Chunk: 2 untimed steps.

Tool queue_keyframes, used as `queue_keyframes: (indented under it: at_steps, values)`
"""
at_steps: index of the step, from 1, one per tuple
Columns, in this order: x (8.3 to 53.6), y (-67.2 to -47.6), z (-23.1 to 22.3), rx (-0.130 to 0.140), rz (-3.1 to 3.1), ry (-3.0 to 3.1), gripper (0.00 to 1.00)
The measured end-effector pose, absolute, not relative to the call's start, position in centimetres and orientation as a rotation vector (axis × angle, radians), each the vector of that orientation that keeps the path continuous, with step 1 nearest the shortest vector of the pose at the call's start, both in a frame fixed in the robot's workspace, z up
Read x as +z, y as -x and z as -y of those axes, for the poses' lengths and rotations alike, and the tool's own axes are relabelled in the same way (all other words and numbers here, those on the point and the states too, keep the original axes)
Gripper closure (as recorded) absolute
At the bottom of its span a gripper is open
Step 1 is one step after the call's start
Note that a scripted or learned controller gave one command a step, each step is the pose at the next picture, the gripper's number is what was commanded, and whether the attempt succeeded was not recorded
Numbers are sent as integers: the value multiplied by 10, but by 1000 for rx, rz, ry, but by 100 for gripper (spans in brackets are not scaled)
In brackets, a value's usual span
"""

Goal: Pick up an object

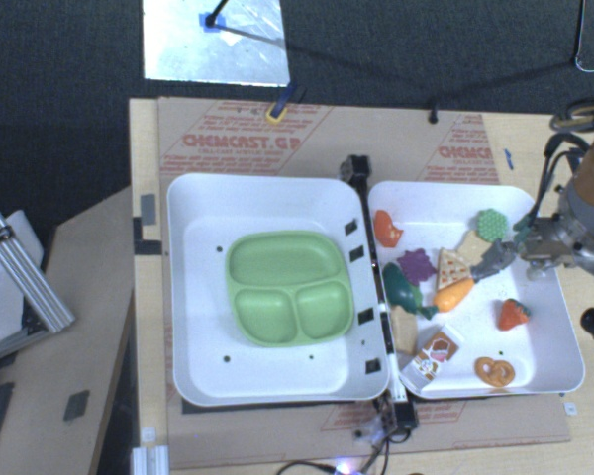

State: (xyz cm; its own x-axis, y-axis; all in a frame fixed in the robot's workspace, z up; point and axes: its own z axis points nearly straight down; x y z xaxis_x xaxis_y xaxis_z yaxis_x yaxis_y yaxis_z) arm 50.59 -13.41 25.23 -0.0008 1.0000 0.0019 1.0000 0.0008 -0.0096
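Note:
The right bin (pixel 559 359) holds several toy foods. Among them are an orange carrot (pixel 453 293), a yellow cheese wedge (pixel 449 263), a purple piece (pixel 416 264), a dark green vegetable (pixel 402 290), a green round piece (pixel 492 224), a red-orange piece (pixel 386 229), a strawberry (pixel 513 314), a pretzel (pixel 495 371) and a small printed box (pixel 434 354). My gripper (pixel 488 263) reaches in from the right and hangs low over the bin. It is just right of the cheese wedge and above the carrot's right end. I see nothing held in it.
The left bin (pixel 193 226) holds a green divided plate (pixel 287 287). A black divider (pixel 368 255) runs between the bins. The arm's grey body (pixel 586 211) stands over the right bin's far right edge. A shiny sheet (pixel 216 28) lies beyond the bench.

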Motion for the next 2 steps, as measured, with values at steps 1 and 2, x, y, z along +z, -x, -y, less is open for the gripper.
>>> queue_keyframes:
  at_steps: [1,2]
  values:
    - [258,-508,134,-2,2226,2219,0]
    - [205,-503,137,1,2221,2219,0]
